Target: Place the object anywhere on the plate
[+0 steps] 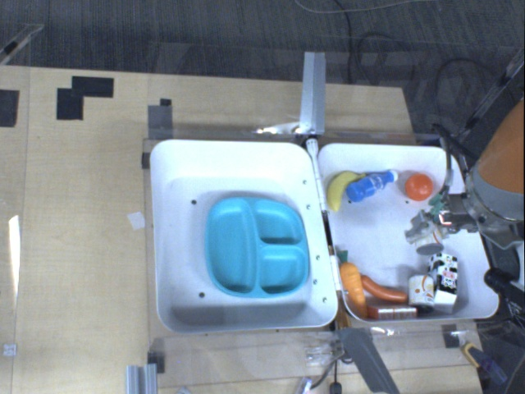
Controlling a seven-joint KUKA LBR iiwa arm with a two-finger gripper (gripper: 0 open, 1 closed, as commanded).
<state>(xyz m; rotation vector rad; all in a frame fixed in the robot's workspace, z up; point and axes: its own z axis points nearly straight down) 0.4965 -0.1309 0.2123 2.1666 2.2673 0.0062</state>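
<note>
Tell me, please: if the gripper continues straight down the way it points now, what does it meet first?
Probably the bare white floor of the right bin. The gripper hangs over an open patch, with the black-and-white cow toy just beside it toward the near edge. Depth is unclear from this slanted view, so it might brush the toy.

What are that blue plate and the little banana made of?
The blue plate looks like moulded plastic: one even colour, smooth rounded dividers, a soft sheen. The banana is probably a plastic or rubber toy, with uniform yellow and no blemishes, though it is too small to be sure.
</note>
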